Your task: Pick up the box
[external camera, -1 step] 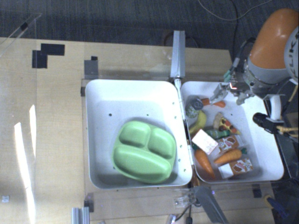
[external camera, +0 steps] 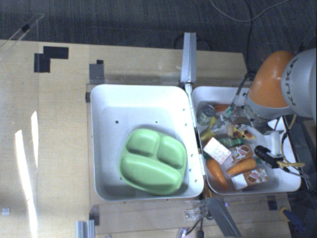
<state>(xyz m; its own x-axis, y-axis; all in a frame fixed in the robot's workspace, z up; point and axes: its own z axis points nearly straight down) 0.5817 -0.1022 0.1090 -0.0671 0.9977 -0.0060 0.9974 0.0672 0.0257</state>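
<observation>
White card by the look of it, the box (external camera: 217,150) lies tilted among carrots (external camera: 241,166) and packets in the right bin (external camera: 292,185), close to its left wall. Probably light and stiff; its flat sides suit a pinch. The gripper (external camera: 237,117) hangs above the clutter, its state impossible to tell.

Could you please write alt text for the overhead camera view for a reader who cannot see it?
A grey-and-orange robot arm reaches from the right over the right bin, which is cluttered with a small white box, carrots and packets. The left bin holds a green compartment tray.
</observation>
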